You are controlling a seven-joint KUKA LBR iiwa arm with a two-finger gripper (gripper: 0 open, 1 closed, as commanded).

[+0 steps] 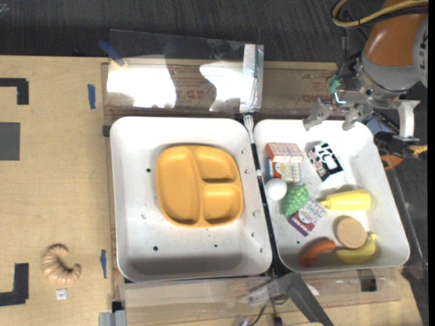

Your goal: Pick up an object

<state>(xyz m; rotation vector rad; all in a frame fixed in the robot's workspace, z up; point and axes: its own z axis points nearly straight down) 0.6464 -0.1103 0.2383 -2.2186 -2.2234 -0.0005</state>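
Observation:
The right bin (391, 202) holds several objects: a red and white box (283, 160), a black and white packet (325, 159), a white ball (275, 190), a green knobbly piece (296, 199), a yellow bottle (346, 200), a purple and white packet (309, 216), a brown round disc (351, 231), a banana (361, 251) and an orange-red piece (317, 250). My gripper (334, 119) hangs open over the bin's far edge, above and behind the black and white packet. Nothing is between its fingers.
The left bin (129, 182) holds a yellow divided plate (199, 183). A croissant-shaped toy (61, 263) lies on the bench at the front left. A clear plastic sheet (183, 80) stands behind the left bin. Cables (353, 5) loop beside the arm at top right.

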